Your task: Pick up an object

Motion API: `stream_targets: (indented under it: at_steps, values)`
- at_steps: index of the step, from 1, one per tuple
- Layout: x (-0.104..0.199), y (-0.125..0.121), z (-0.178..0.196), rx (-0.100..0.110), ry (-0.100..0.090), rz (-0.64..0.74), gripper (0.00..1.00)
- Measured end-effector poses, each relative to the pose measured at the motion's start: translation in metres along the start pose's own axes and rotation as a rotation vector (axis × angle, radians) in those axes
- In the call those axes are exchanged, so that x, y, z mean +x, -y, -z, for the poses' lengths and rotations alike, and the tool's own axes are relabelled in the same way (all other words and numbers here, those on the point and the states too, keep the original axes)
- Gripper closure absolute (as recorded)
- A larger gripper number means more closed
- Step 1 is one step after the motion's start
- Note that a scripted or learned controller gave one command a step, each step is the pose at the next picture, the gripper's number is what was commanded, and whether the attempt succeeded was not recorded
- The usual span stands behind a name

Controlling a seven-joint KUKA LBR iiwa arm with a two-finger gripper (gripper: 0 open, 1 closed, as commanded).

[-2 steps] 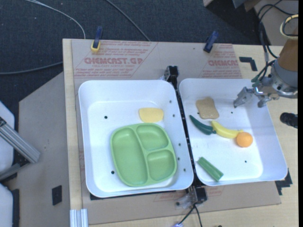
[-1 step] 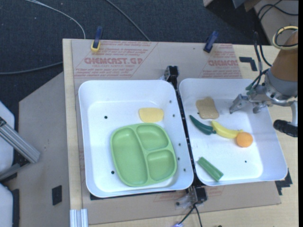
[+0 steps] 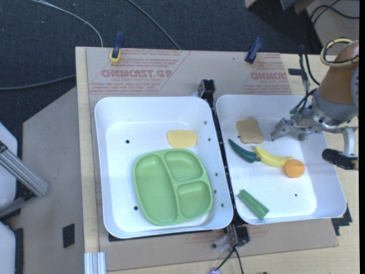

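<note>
The right bin (image 3: 319, 207) holds a tan bread slice (image 3: 250, 130), a dark green curved vegetable (image 3: 242, 151), a yellow banana (image 3: 269, 157), an orange (image 3: 294, 168) and a green block (image 3: 252, 204). My gripper (image 3: 291, 131) hovers over the bin's upper right, just right of the bread slice and above the banana. Its fingers stand open with nothing between them. The arm's orange band (image 3: 336, 84) rises behind it.
The left bin (image 3: 108, 153) carries a green divided plate (image 3: 173, 186) and a pale yellow piece (image 3: 182, 138) above it. A black clip (image 3: 206, 88) sits where the bins meet at the back. Blue clamps (image 3: 254, 50) hold the cardboard base.
</note>
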State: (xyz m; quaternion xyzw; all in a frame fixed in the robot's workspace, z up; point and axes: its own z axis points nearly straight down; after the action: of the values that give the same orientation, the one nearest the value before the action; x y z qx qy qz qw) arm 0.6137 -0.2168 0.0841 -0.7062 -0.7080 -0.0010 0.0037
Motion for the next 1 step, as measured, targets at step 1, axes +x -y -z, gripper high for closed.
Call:
stream_targets:
  at_steps: [1]
  values:
    - [-0.0013,-0.0004,0.0116,-0.003,0.005,0.001,1.00]
